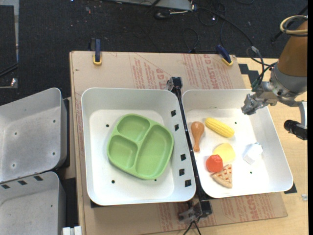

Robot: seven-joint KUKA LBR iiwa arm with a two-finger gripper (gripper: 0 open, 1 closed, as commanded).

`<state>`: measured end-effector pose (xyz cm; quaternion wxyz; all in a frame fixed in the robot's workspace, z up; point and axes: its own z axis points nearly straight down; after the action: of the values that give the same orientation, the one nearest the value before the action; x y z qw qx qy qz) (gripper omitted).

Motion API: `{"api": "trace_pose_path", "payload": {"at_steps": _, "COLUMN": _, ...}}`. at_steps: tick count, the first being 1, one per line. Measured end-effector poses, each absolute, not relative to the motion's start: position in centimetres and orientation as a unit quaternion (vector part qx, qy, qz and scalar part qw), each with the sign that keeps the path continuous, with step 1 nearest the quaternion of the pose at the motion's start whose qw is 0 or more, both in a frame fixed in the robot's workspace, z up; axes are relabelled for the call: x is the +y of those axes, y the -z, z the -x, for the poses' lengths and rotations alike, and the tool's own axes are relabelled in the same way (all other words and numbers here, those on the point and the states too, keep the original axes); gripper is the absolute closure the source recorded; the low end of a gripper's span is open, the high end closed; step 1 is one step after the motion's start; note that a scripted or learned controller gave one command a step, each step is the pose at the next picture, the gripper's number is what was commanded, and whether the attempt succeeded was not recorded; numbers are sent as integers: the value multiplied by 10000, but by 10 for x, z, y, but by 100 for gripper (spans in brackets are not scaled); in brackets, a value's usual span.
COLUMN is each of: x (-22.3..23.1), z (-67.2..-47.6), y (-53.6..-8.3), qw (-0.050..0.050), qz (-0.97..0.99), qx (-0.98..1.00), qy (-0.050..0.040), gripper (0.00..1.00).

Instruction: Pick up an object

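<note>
The right bin (279,146) holds toy food: a yellow corn cob (219,127), a brown chicken drumstick (197,134), a red tomato (213,163), a yellow round piece (225,152), a pizza slice (223,176) and a small white object (253,153). My gripper (249,105) hangs over the bin's upper right corner, above and to the right of the corn cob. It is apart from all the items and I see nothing between its fingers.
The left bin (93,131) holds a green divided plate (140,145). A black divider (183,131) runs between the bins. White bin lids (29,131) lie at the far left. Blue and yellow clamps (97,53) grip the board's far edge.
</note>
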<state>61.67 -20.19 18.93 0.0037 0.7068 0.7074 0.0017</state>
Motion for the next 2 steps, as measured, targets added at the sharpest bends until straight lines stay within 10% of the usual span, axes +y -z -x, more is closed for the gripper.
{"api": "trace_pose_path", "payload": {"at_steps": 2, "x": -151, "z": -616, "y": -228, "qw": -6, "qz": -7046, "qx": 7096, "qy": -2, "gripper": 100}}
